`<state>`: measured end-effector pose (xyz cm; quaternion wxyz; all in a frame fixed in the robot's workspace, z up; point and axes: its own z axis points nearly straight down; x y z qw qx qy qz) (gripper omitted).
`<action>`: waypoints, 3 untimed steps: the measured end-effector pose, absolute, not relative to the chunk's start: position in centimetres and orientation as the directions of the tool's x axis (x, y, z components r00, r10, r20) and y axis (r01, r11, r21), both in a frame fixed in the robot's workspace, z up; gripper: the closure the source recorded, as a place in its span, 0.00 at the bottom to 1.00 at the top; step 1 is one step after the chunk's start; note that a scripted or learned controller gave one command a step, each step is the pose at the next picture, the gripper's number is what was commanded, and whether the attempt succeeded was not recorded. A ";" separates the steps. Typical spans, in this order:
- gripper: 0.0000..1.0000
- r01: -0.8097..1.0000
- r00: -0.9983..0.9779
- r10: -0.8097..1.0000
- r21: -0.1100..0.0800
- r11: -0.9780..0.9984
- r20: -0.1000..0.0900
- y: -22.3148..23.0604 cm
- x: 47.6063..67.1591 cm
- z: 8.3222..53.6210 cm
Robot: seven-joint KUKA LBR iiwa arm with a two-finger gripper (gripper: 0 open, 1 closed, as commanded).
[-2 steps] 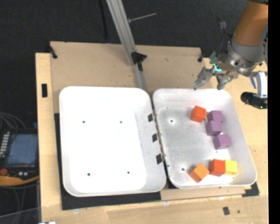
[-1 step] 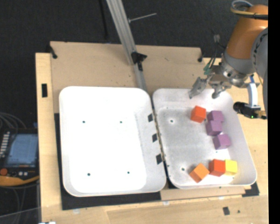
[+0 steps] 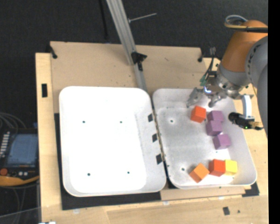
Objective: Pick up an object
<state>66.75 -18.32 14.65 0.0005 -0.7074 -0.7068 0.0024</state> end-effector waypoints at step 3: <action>1.00 1.000 0.001 1.000 0.007 -0.001 -0.001 -19.0 67.4 15.7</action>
